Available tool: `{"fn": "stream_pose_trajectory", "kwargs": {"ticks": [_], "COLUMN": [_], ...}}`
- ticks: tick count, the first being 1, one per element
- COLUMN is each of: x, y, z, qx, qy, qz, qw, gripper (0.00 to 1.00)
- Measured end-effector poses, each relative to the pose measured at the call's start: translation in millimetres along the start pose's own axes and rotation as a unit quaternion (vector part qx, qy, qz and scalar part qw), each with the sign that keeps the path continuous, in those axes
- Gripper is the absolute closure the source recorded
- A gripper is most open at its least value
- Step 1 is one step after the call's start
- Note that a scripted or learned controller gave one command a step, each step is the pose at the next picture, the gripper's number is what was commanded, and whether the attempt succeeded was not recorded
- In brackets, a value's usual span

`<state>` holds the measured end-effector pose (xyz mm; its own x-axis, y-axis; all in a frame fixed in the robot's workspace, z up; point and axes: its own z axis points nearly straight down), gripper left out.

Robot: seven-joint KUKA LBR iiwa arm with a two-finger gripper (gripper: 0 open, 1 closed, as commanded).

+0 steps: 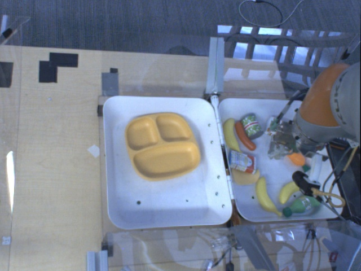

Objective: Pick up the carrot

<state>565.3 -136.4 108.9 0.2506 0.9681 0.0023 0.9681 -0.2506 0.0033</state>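
Currently the gripper (280,144) is hanging low in the right bin (246,212), just left of the carrot (296,158), probably lining up a grasp; the carrot is lying free on the bin floor.

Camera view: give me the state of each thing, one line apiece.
Claw: low in the right bin, beside the carrot; grip unclear.
Carrot: lying in the bin, not lifted.
Yellow divided plate: upright in the left bin.
Bananas: lying flat.
Hot dog: lying flat.
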Motion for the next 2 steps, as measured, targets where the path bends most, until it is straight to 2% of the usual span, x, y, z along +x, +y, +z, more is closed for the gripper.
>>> {"fn": "stream_pose_trajectory", "kwargs": {"ticks": [1, 2], "x": [-61.0, -9.0], "y": [-3.0, 9.9], "z": [19.5, -99.9], "qx": [-0.003, 0.001], "qy": [0.0, -0.001], "qz": [-0.082, -0.05], "qw": [0.9966, 0.9988], "gripper": [1.0, 1.0]}}
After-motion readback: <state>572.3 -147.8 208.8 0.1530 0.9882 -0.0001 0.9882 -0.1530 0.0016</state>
